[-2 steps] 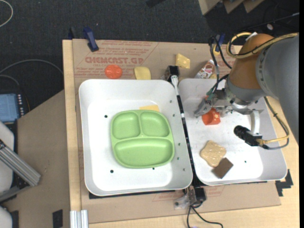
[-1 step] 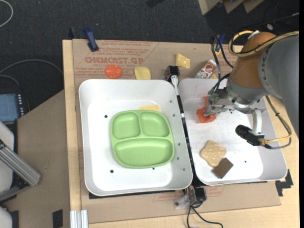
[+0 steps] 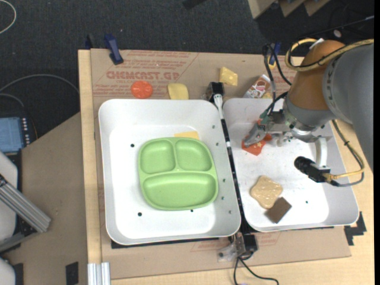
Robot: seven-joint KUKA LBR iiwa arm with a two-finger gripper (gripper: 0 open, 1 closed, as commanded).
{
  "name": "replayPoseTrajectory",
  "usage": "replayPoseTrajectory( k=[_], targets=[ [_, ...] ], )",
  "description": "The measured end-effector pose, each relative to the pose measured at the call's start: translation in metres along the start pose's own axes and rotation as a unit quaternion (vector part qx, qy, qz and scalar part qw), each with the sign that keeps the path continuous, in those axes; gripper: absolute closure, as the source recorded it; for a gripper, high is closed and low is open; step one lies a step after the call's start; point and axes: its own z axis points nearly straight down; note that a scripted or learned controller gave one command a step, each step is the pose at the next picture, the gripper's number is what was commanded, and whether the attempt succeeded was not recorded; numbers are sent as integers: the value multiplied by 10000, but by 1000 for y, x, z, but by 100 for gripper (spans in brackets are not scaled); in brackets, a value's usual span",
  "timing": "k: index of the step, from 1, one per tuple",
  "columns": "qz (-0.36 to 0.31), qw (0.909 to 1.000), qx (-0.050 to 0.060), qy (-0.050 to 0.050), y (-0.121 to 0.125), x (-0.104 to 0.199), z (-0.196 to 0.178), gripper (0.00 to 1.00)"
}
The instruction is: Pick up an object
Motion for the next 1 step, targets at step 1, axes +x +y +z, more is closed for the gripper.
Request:
replayPoseTrajectory(
  k=[1],
  targets=[
    [-7,10000,-7,2,40,13,11,0]
  ],
)
